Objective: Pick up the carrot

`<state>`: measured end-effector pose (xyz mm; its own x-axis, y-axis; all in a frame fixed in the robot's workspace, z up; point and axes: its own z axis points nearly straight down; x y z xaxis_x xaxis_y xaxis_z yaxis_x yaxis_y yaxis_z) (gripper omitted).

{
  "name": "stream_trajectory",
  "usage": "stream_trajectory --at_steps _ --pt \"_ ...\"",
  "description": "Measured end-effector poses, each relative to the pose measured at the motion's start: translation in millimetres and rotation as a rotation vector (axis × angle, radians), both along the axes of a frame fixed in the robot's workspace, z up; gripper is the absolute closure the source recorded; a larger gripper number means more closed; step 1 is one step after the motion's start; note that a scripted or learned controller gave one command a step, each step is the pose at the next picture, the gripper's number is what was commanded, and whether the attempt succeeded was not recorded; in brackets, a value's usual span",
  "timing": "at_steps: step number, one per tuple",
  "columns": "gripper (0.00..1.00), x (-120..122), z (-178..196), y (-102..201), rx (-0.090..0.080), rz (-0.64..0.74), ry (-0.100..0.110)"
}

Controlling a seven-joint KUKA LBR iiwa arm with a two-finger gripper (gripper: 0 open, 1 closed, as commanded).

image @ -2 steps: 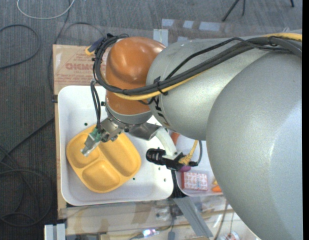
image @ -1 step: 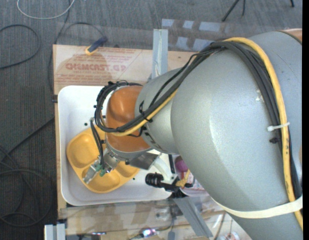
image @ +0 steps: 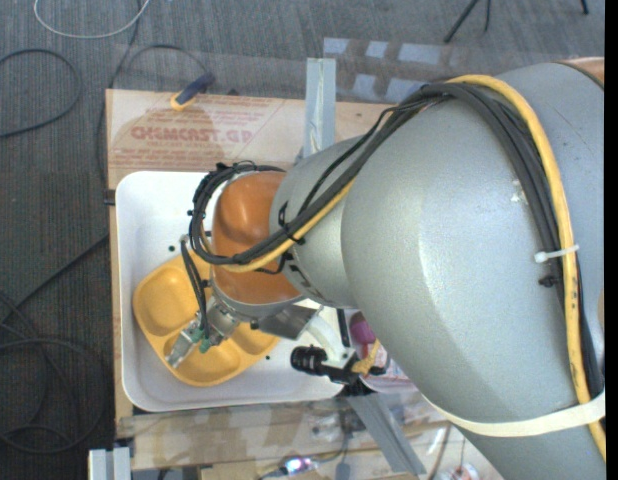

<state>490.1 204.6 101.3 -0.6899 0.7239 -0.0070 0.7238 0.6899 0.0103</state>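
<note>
Over the whole 3 o'clock side hangs the big grey arm (image: 439, 268), with black and yellow cables running along it. It reaches toward 9 o'clock and hides almost all of that side. Its orange band (image: 244, 233) sits over the white bin (image: 149, 218).

At 12 o'clock from the bin lies a brown board (image: 189, 133) with red letters on it.

The white bin is at 8 o'clock in the view. It holds a big yellow round thing (image: 164, 298) with soft bumps, at the bin's 7 o'clock side.

The tool (image: 194, 340) points down onto the yellow thing and looks to touch it. I cannot tell if the tool is open or closed.

At 3 o'clock from the tool, a small purple thing (image: 361, 330) peeks out under the arm.

Right at the tool's tip is a tiny pale orange bit with green beside it. This may be the carrot (image: 181, 348), resting on the yellow thing, but it is too small to be sure.
</note>
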Motion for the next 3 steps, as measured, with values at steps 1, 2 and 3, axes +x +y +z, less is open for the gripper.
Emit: stream_trajectory --at_steps 1,2,3 --pt "1.00 7.2 10.9 -12.9 -0.016 -0.015 -0.020" --pt "1.00 -6.7 119.8 -0.1 -0.006 -0.158 0.014" --pt "0.00 -6.6 119.8 -0.3 -0.006 -0.159 0.013"
